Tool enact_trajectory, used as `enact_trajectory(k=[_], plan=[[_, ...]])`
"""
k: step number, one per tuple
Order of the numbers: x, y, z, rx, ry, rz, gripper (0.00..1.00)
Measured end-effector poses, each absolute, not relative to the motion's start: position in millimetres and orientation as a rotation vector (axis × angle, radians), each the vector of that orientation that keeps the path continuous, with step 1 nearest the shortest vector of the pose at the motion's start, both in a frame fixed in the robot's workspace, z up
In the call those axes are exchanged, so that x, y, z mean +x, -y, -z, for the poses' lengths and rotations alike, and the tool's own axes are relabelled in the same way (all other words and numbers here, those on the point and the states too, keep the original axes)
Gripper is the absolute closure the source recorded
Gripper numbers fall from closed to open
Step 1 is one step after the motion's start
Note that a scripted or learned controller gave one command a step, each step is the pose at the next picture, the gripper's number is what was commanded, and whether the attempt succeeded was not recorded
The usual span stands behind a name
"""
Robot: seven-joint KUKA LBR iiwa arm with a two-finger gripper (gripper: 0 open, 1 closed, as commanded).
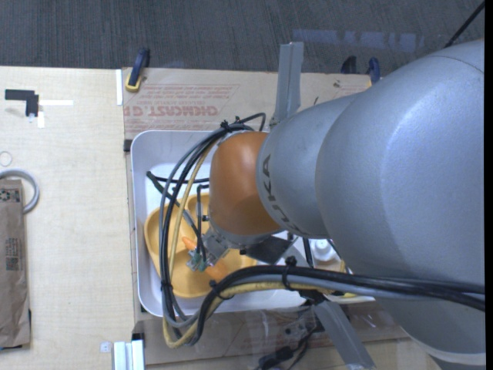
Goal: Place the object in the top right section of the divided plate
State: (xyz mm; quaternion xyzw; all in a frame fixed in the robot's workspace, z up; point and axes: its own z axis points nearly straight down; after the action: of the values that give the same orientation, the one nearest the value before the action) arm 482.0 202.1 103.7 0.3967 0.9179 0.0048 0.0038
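- The big grey arm (385, 183) reaches in from the right and covers most of the white bin (140, 206).
- Its orange band (239, 183) hangs right over the middle of the bin.
- A yellow plate (158, 241) lies in the bin. Part of its left side and bottom rim shows past the arm.
- The plate is the divided one in the task, but its walls and sections are hidden under the arm and the cables (177, 206).
- A small orange thing (189, 243) peeks out on the plate, just beside the dark wrist parts. It may be the object to place, but it is too small to be sure.
- The pincer is somewhere low under the orange band. Whether it is released, clenched, or grasping something cannot be told.
- What could go wrong: the top right section is hidden, so the object could drop in the wrong section or land on a wall between two sections.
- The object could slip out early if the grip is weak, and it might roll over the plate.
- The looping cables hang close to the plate and could drag on it or nudge it.
- If the arm pushes down too far, it could tip the plate or slide it against the bin wall.
- A brown bag (14, 260) lies well apart on the worktop (69, 168) to the left, so it is not in the way.
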Motion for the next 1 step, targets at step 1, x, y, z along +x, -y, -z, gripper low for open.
enact_trajectory(k=[1], plan=[[531.2,-217.6,-155.9,0.864,-3.019,0.004,1.00]])
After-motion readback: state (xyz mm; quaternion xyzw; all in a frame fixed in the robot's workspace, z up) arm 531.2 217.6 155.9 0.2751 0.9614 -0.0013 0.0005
